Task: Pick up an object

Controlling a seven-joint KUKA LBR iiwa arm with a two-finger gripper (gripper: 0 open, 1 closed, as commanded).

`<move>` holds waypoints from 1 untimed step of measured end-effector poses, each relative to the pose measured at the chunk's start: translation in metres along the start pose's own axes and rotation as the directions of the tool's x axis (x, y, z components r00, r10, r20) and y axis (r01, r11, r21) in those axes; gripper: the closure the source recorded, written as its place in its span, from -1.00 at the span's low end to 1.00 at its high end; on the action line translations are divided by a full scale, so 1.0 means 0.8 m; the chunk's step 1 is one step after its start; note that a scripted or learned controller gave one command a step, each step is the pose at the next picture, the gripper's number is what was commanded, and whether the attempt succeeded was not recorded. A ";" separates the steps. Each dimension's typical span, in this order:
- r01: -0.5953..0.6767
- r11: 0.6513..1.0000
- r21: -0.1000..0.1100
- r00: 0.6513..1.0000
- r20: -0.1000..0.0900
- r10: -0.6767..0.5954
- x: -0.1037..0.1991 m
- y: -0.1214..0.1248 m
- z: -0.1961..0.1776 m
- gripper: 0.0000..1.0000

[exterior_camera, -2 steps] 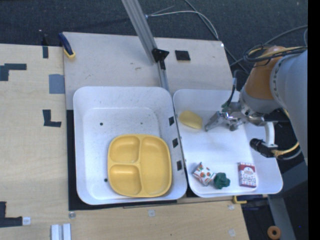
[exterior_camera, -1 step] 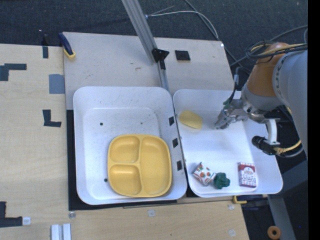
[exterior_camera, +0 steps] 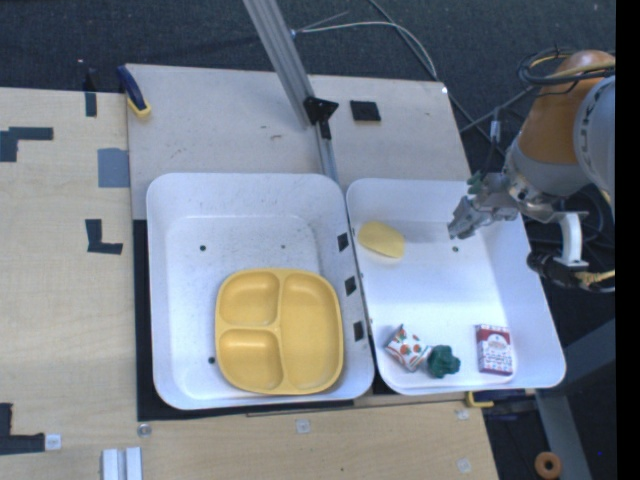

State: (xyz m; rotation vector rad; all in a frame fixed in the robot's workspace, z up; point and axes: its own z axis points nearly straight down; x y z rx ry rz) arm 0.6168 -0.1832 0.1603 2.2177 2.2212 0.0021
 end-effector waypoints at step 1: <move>0.000 1.000 -0.001 1.000 0.000 0.000 0.001 -0.002 -0.079 1.00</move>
